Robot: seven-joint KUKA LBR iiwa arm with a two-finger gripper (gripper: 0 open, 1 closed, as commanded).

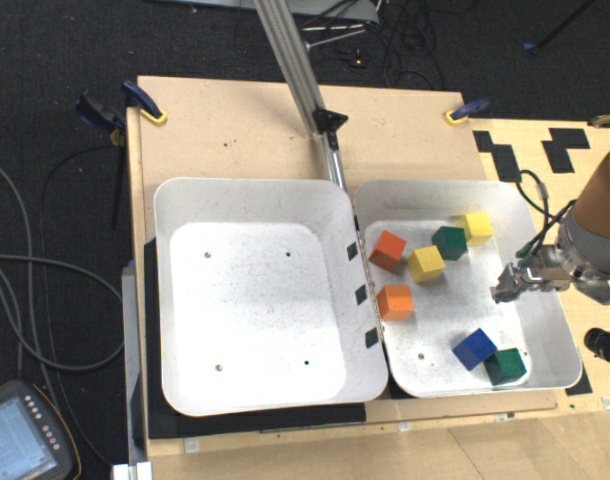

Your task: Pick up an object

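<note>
Camera view looks down on the pale wooden surface [405,128], which carries two shallow white plastic bins side by side, probably so that things can be moved from one to the other. Blue-and-yellow clamps grip the surface at its far corners, seemingly to hold it steady.

The left white bin [185,218] has nothing in it but dark specks. The right white bin [550,328] holds all the small cubes, seven by my count: two orange, two yellow, two green and one blue. They lie scattered, some tilted, as though dropped in loosely.

An orange cube [387,249] and a second orange cube [395,302] sit near the wall shared with the left bin. A yellow cube [428,263] lies just beside a dark green cube [450,241], with another yellow cube [476,227] close behind. Near the front edge, a blue cube [474,348] touches a second green cube [506,365].

The grey arm reaches in from the right, and its gripper [507,288] hangs over a bare patch of the right bin, between the two groups. Whether the fingers are apart or together I cannot tell, and nothing shows between them. The blue cube looks the nearest candidate.
</note>
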